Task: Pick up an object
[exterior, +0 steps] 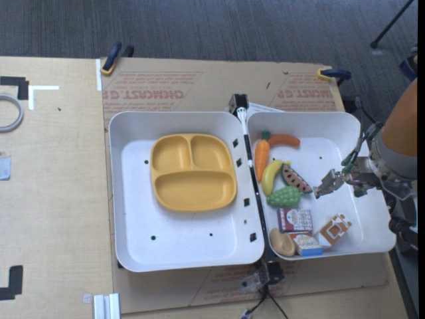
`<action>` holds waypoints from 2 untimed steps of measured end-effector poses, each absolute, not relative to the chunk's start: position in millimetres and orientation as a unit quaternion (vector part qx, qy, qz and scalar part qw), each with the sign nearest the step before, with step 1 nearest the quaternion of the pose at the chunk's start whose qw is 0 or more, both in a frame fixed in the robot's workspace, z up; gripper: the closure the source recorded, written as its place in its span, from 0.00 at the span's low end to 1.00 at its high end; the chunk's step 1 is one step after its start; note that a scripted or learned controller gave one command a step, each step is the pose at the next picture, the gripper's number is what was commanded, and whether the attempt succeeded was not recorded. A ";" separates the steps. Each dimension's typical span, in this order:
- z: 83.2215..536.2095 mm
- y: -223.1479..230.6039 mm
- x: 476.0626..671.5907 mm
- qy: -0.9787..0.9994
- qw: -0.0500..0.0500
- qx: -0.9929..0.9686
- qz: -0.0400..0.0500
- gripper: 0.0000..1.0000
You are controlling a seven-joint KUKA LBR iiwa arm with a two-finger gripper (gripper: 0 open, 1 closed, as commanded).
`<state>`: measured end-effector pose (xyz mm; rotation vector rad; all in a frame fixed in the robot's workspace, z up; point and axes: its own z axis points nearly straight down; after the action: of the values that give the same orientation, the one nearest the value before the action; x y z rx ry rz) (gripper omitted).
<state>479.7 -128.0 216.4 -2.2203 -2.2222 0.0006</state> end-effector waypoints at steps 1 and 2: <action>133.9 -98.6 477.9 -0.769 0.000 -0.640 0.000 0.00; 92.3 -104.0 521.8 -0.778 -0.001 -0.629 0.000 0.00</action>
<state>521.8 -104.0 92.3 -1.9764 -2.4437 -0.0009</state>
